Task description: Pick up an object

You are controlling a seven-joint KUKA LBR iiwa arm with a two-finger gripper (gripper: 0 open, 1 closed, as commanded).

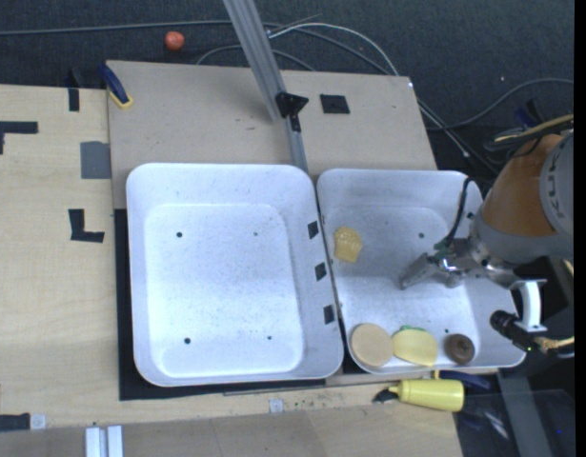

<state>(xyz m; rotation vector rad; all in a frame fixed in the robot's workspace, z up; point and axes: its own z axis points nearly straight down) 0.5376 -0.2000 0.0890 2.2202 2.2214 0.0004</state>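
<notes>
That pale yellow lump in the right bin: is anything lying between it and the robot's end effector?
Nothing visible does. The yellow lump sits alone near the right bin's left wall, and bare white floor runs from it to the end effector. The other pieces lie along the bin's front edge.
</notes>
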